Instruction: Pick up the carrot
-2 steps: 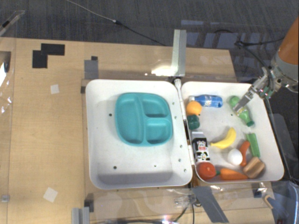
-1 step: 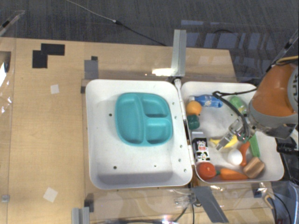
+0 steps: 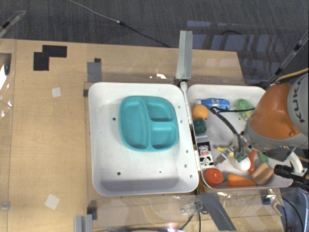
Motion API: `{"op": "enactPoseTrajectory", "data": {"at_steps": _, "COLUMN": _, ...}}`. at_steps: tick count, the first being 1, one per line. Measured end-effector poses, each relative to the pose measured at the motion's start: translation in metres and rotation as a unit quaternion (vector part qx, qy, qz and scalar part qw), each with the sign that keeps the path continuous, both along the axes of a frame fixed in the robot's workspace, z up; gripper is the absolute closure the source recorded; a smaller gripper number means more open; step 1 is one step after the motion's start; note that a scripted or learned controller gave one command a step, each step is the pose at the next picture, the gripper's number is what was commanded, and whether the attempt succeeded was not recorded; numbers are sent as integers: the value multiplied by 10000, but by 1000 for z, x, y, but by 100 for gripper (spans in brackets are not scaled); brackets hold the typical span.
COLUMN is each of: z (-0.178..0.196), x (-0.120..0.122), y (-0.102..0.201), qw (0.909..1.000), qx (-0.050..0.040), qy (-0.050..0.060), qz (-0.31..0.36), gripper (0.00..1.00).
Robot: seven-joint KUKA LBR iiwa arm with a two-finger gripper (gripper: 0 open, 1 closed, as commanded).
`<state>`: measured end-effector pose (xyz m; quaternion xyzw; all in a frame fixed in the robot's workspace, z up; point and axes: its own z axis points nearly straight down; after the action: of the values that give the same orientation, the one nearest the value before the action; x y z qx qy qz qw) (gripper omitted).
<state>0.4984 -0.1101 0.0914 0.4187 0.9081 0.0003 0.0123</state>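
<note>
The hand [image 3: 235, 152] hangs low in the right bin [image 3: 219, 92], grip state unclear; carrot [image 3: 240, 181] just below it; wooden table [image 3: 43, 144] spreads leftward; dark floor [image 3: 120, 8] beyond.

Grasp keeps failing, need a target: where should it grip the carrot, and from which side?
Judging by its pose, grip the carrot mid-body, from straight above. It lies flat near the right bin's front wall, long axis left-right, tomato at one end and brown piece at the other, so close across its width.
</note>
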Motion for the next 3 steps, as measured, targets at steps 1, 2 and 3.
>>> {"op": "enactPoseTrajectory", "data": {"at_steps": 1, "z": 225, "x": 21, "y": -16, "qw": 9946, "qx": 53, "qy": 19, "qz": -1032, "gripper": 0}}
{"op": "enactPoseTrajectory", "data": {"at_steps": 2, "z": 111, "x": 56, "y": 29, "qw": 9878, "qx": 68, "qy": 122, "qz": -1550, "gripper": 0}}
{"op": "enactPoseTrajectory", "data": {"at_steps": 3, "z": 94, "x": 118, "y": 49, "qw": 9990, "qx": 52, "qy": 75, "qz": -448, "gripper": 0}}
